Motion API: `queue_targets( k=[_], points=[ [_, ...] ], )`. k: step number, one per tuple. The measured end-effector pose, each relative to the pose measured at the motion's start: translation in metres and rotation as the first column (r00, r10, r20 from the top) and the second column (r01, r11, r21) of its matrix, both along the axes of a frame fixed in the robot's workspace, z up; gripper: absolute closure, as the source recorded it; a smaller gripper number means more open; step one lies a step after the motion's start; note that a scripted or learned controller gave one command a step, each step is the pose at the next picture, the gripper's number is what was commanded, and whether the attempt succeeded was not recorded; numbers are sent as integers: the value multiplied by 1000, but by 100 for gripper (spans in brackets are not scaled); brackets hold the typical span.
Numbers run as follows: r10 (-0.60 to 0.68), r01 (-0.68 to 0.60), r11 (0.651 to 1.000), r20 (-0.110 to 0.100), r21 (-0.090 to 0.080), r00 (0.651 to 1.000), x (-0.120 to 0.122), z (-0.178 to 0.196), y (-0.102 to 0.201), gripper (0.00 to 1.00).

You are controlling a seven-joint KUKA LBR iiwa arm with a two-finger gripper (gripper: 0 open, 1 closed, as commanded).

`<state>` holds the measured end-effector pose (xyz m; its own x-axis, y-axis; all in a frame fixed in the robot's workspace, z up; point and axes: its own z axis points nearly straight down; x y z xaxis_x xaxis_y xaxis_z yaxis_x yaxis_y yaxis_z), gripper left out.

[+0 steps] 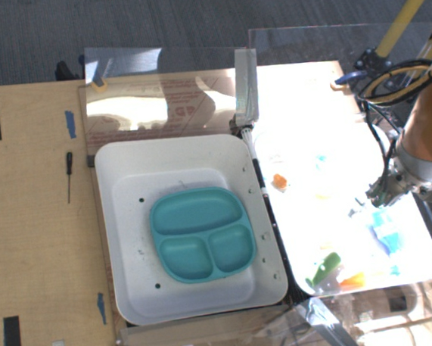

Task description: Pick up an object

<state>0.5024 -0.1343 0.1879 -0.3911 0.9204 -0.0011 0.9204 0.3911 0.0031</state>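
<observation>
Now, count with me: you have two white bins on the desk (pixel 33 247). One teal tray (pixel 202 233) with three compartments lies flat in the middle of the left bin (pixel 121 215). The right bin (pixel 301 114) is washed out by glare, but you can make out one small orange piece (pixel 279 182) near its left wall, one green piece (pixel 325 268) tilted near the front edge, one orange piece (pixel 351 279) just beside it, and one blue piece (pixel 384 234) toward the right side. A few fainter specks are too small to name. Your arm (pixel 429 136) reaches in from the right, and its pincer (pixel 377 192) sits above the right side of that bin, near the blue piece; I cannot tell how it stands, and nothing shows held in it.
</observation>
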Motion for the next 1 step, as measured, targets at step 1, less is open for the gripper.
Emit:
queue_targets(
  k=[1],
  points=[
    [-108, 108, 994, 7, -5, 994, 51, 73, -91, 100]
  ],
)
